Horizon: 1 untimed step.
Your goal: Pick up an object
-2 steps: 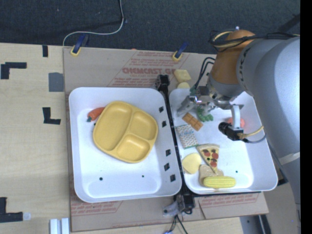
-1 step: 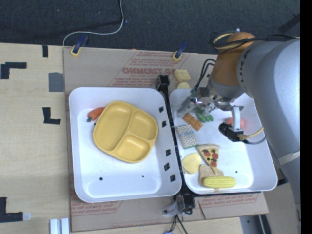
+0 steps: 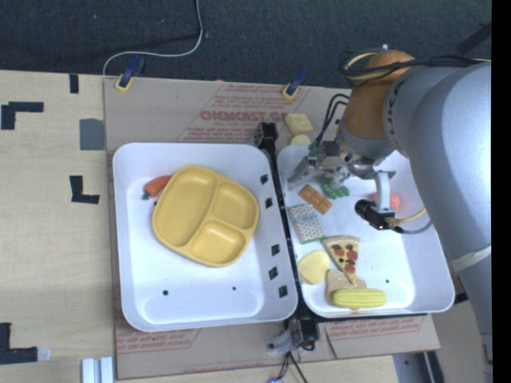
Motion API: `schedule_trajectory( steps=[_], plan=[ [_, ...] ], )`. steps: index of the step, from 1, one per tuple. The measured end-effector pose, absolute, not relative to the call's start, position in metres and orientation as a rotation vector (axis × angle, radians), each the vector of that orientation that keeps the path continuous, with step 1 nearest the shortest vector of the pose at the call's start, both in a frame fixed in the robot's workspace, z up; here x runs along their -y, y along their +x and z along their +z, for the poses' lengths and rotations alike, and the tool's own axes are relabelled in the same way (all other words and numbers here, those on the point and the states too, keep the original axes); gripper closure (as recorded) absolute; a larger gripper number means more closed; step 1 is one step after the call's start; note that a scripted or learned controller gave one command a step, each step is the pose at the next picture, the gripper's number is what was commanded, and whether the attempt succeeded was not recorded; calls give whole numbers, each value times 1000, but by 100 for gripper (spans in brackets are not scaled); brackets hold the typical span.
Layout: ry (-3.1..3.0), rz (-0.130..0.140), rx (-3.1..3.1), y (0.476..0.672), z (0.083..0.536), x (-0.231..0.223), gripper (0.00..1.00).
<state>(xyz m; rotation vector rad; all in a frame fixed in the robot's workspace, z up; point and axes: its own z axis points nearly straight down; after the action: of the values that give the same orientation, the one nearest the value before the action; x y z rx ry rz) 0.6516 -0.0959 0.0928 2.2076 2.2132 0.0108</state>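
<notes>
Reaching in from the right of the frame, the arm (image 3: 431, 118) has its gripper (image 3: 326, 166) low over the upper left part of the right bin (image 3: 415, 282), and its metal parts hide so much that I cannot tell how the claw is set or whether it has hold of anything.

Nearest to it are two toys. A green piece (image 3: 336, 188) lies just below and slightly right of it, partly under the metal. A brown waffle-like strip (image 3: 315, 199) lies just below it, with its long axis running from upper left to lower right. Either would seem the likeliest thing to pick, being close under the claw; a short move down the frame would bring it over them, though which one is aimed at is not clear.

Further down the same bin lie a pale checked square (image 3: 306, 223), a pizza slice (image 3: 345, 253), a yellow round piece (image 3: 314, 266) and a corn cob (image 3: 358, 298) lying crosswise near the bottom edge. A small red piece (image 3: 394, 202) sits to the right beside a black part of the wrist. Two pale yellow blocks (image 3: 298, 124) rest at the top of the frame, at or just beyond the bin's upper rim.

The left bin (image 3: 136, 294) holds a yellow divided plate (image 3: 205, 215), tilted in the frame, and an orange carrot (image 3: 156, 185) poking out at its upper left edge.
</notes>
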Motion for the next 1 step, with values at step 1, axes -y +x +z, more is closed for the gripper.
schedule_trajectory(
  steps=[1],
  plan=[
    [2201,21,-2208,637,94,96,0]
  ],
)
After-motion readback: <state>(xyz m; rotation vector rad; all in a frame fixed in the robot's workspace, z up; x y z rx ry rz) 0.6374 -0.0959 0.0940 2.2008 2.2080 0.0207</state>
